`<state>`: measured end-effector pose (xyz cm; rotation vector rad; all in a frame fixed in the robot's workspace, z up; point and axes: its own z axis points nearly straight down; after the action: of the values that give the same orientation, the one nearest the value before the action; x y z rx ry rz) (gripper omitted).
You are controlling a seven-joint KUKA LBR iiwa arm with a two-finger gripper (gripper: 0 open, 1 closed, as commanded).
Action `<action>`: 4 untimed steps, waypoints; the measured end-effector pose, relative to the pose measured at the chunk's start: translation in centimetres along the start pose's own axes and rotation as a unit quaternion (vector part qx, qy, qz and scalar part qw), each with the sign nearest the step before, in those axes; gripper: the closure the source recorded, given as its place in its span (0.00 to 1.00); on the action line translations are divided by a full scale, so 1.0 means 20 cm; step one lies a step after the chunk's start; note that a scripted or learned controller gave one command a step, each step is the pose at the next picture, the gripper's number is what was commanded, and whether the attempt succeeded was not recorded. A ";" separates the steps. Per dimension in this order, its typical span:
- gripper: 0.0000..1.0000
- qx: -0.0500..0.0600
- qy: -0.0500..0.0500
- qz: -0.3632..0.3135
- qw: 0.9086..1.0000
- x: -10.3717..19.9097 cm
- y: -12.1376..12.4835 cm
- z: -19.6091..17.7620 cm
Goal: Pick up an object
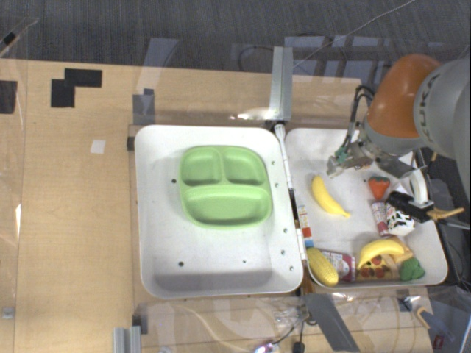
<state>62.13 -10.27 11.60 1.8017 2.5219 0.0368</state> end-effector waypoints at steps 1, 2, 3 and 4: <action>1.00 0.019 0.008 0.033 0.999 0.00 -0.17 -0.29; 0.00 0.019 0.008 0.033 0.999 0.00 -0.17 -0.29; 0.00 0.014 0.008 -0.061 0.998 0.10 -0.24 0.11; 1.00 0.011 0.009 -0.061 0.998 0.11 -0.22 0.05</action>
<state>57.34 -9.68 10.34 1.6580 2.6497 0.0224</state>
